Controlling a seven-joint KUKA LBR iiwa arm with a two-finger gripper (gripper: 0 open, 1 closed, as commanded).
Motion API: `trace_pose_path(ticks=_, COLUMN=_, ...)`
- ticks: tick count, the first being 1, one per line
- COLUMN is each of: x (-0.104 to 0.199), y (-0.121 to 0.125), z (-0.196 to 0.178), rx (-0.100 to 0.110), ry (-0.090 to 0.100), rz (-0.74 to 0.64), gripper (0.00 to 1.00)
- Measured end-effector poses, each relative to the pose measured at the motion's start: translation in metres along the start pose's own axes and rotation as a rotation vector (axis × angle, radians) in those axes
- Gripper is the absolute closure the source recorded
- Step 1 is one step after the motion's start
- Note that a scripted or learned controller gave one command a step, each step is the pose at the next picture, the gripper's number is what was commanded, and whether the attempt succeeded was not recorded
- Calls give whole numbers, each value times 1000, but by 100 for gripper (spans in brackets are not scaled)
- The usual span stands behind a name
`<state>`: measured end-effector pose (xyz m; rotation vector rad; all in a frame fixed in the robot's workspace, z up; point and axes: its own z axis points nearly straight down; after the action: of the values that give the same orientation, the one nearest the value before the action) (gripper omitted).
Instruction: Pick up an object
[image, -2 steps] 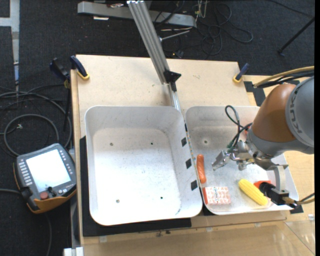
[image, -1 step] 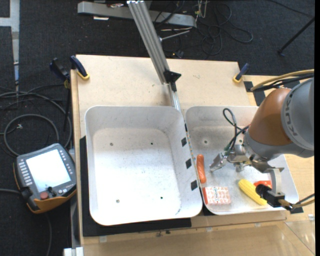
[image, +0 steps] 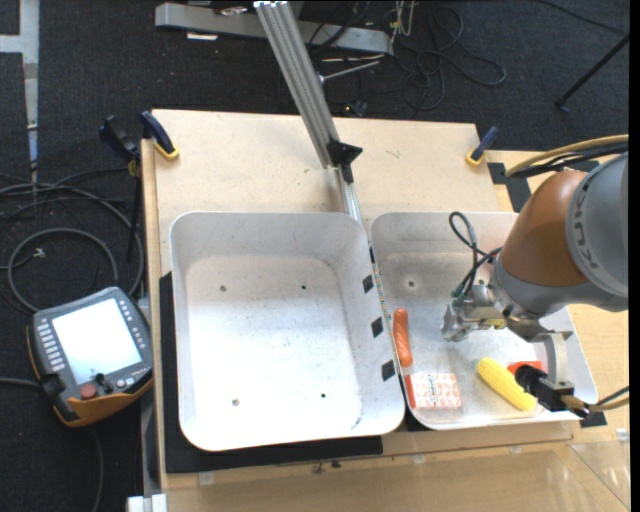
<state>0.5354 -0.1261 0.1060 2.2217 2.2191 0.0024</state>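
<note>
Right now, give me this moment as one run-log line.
end effector: over right bin, nothing seen held | right bin: orange carrot, red-white box, yellow corn | pick: not done

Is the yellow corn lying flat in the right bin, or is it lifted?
Lying flat. The yellow corn rests on the floor of the right bin, beside the red-and-white box, apart from the gripper.

A pale wooden desk (image: 260, 165) carries two shallow white bins side by side. The hand (image: 462, 322) hangs over the right bin (image: 420, 235); the left bin (image: 200, 240) lies well to its left.
</note>
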Motion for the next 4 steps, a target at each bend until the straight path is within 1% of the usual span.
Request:
trace_pose_path(ticks=1, x=1, y=-9, z=-53, rx=-3, ry=-1, rz=-3, gripper=100)
trace_pose_path(ticks=2, x=-2, y=-13, z=-113, rx=-5, ry=-2, rz=-4, gripper=100)
trace_pose_path(ticks=3, x=-3, y=-11, z=-154, rx=-3, ry=-2, rz=-5, gripper=100)
trace_pose_path(ticks=4, x=49, y=14, z=-141, rx=1, ry=1, rz=-10, gripper=100)
